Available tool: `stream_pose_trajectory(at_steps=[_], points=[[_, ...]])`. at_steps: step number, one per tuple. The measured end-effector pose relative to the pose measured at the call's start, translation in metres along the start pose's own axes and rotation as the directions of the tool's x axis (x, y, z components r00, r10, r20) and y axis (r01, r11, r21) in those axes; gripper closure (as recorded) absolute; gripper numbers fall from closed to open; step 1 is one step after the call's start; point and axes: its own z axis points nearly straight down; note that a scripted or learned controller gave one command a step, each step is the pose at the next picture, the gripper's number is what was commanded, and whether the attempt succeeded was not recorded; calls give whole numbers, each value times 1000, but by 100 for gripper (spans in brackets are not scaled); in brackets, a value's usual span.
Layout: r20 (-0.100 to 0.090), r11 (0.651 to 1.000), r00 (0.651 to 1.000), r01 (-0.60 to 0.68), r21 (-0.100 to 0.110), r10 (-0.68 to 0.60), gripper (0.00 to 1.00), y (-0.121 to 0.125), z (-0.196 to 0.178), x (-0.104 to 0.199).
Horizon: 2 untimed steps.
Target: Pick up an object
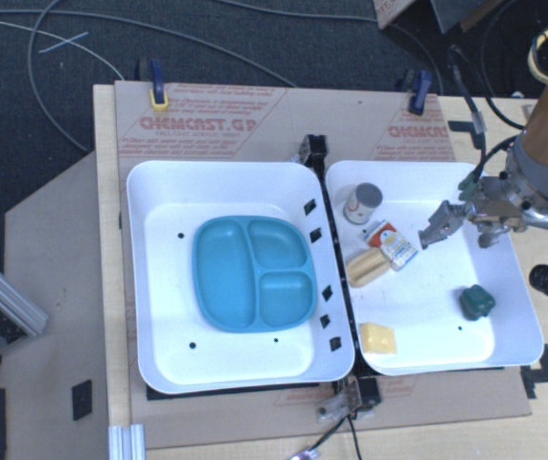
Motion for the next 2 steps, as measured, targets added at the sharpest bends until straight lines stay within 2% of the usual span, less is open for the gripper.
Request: stream_pose_trajectory(at_steps=[1, 2], points=[[1, 1000, 1000, 2, -9, -2, 0, 2, -4, 0], [0, 1000, 1000, 1, -4, -1, 0, 9, 43, -4]])
